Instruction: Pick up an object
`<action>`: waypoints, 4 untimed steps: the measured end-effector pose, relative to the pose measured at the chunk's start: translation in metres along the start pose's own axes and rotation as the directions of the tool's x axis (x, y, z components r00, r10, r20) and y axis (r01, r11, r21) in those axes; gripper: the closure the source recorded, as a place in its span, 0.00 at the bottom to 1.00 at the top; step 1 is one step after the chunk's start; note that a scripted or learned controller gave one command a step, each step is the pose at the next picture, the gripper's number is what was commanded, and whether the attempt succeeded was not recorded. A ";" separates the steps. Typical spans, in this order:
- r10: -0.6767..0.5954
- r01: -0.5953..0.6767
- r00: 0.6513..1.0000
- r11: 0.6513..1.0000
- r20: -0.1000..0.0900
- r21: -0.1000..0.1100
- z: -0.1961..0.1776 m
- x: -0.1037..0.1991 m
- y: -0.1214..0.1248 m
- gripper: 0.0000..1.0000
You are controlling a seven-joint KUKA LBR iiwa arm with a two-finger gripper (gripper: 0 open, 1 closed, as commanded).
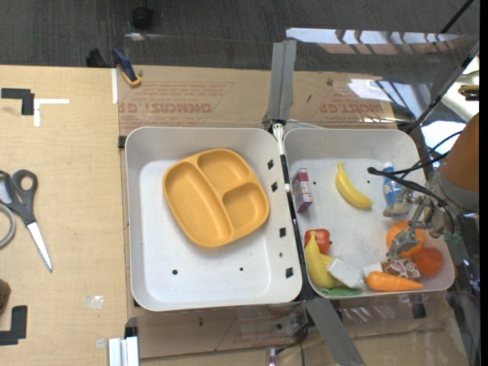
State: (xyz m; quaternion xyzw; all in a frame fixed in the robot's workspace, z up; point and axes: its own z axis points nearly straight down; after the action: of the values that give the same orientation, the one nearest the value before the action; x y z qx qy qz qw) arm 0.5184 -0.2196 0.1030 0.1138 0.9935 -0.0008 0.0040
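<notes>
Bench [69, 204] bears two bins [137, 227], scissors [29, 212], perhaps cardboard [191, 97].

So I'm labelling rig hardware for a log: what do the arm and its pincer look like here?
The arm comes in at the right edge with a rounded orange band. Below it, the pincer is a small grey metal assembly of thin parts. Black cables loop around the wrist area. No markings are legible.

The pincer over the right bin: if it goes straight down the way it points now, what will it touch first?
Most likely the orange piece just under the pincer, near the right bin's right wall. The packet and the carrot lie just beyond it. From this slanted view the depth is uncertain.
</notes>
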 end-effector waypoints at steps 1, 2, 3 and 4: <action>0.061 -0.061 0.998 0.998 0.013 -0.001 0.006 0.017 -0.005 0.00; 0.056 -0.056 0.998 0.998 0.011 -0.001 -0.003 0.017 -0.004 1.00; 0.058 -0.058 0.998 0.998 0.033 0.000 -0.008 0.011 -0.004 0.00; 0.071 -0.071 0.997 0.997 -0.004 -0.001 -0.006 -0.042 0.059 0.00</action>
State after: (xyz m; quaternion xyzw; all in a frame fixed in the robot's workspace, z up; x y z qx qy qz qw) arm 0.5728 -0.1721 0.1097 0.1492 0.9888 0.0004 0.0021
